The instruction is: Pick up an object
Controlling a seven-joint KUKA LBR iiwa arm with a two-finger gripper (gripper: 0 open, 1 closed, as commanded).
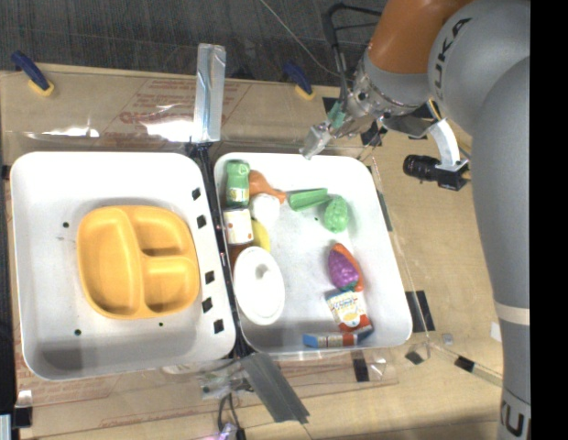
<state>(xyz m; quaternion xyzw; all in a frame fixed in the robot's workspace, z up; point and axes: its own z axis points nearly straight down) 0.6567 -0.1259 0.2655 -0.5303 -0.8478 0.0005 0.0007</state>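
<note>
The gripper [319,141] hangs at the far rim of the right bin [385,236]. I cannot tell if it is holding anything. The green toy [308,198] lies just inside that rim, below the gripper, its long side running left to right.

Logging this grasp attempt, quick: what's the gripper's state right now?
Gripper: cannot be told; it is above the right bin's far edge, with nothing visibly held.

Even bright light, slight blur
</note>
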